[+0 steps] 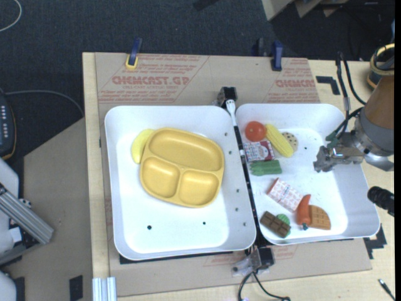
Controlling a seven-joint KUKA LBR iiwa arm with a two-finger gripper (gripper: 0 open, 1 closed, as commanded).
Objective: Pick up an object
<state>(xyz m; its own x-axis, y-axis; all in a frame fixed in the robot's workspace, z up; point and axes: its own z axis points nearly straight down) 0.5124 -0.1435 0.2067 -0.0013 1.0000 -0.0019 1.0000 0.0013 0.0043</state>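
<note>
Tool (321, 162) hovers low over the right bin's (357, 224) bare right half, nothing visibly between its fingers; open or closed, one cannot tell. Nearest pickable thing, the red-and-white packet (285, 193), lies to its lower left, long axis slanting toward the carrot (303, 211).

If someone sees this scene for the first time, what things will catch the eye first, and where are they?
The big yellow divided tray stands out first; it lies in the left bin. Next comes the cluster of small toy foods in the right bin, with a red tomato and a yellow corn cob near its far-left part. The end effector hangs over the right side of that bin.
</note>
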